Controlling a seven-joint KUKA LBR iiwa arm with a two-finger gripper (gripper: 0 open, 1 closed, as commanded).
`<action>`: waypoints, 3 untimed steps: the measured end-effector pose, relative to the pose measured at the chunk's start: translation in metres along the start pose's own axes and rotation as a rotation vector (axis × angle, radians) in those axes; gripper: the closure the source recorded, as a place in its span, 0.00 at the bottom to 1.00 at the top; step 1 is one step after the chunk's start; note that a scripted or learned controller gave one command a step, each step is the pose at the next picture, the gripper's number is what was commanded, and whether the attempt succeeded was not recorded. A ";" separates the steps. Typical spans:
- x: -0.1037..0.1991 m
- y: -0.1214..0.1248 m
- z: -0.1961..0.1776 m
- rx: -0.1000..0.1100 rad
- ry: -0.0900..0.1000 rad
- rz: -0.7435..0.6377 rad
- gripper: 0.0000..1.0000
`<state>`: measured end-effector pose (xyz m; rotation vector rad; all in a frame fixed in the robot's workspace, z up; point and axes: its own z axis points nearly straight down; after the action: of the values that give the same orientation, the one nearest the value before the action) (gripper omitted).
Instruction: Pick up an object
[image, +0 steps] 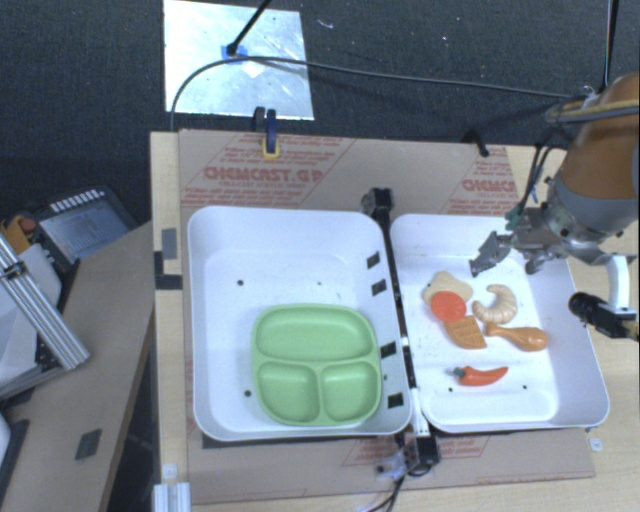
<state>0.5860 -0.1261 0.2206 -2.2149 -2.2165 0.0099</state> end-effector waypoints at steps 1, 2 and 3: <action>0.000 0.003 -0.006 -0.012 -0.002 -0.002 0.00; 0.008 -0.003 0.042 -0.008 -0.001 -0.001 0.00; 0.000 0.004 0.096 -0.007 -0.001 0.000 0.00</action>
<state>0.5888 -0.1255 0.1248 -2.2189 -2.2210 0.0030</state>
